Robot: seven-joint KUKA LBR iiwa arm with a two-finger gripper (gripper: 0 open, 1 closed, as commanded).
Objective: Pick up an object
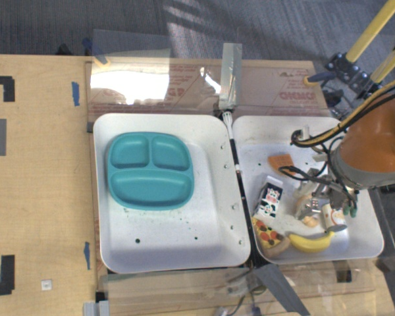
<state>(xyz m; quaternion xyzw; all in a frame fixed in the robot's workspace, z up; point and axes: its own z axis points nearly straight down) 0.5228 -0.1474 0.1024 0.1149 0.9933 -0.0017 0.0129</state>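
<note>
The grey arm with its orange band reaches down into the right shallow white plastic bin, putting its two-finger gripper low over the bin's near half, where most of the loose objects lie; I judge it is lowering for a pick. Cables and wrist hardware crowd the tool, and I cannot tell how it is set or whether it has anything.

The candidates cluster toward that bin's near edge. A yellow plastic banana lies along the near edge, just beside the gripper. A toy pizza slice with red and dark toppings sits in the near left corner. A small white box with black markings stands tilted by the left wall; its print is too small to read. An orange flat piece rests nearer the bin's middle.

The left shallow white bin carries a teal three-compartment plastic tray, likely the drop-off side.

The clear panel behind the bins shows red mirrored lettering, which is illegible.
</note>
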